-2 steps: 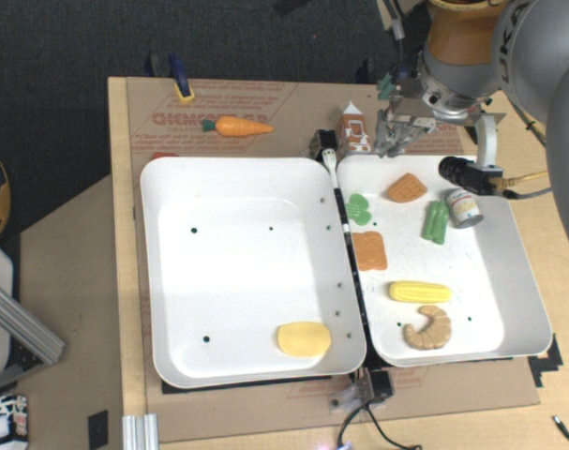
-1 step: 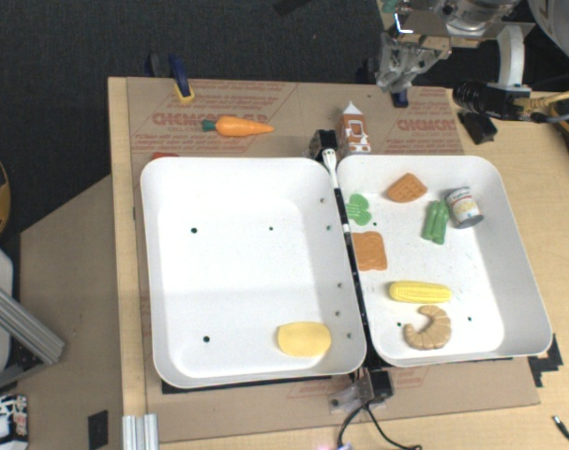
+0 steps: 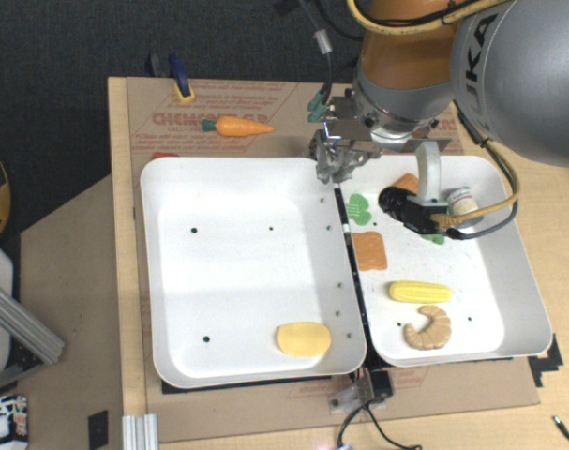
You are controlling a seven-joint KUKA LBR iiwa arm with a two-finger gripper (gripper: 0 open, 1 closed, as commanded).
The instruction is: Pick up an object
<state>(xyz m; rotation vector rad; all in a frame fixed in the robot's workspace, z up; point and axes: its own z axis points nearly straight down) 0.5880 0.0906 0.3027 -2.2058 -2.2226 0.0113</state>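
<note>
Hand (image 3: 335, 162): hovering at the bins' shared far edge; finger state unclear. Right bin (image 3: 509, 251): ridged yellow corn (image 3: 420, 292) and curled tan croissant (image 3: 428, 328) lying near its front edge.

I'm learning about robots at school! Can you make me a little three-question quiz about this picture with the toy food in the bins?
1. True or false: the toy carrot lies inside a bin.
2. Which bin holds the pale yellow round piece? A) left bin B) right bin
3. Fill in: the croissant lies just below the toy ____.

Key:
1. False; it lies on the cardboard behind the bins.
2. A.
3. Corn.
</note>
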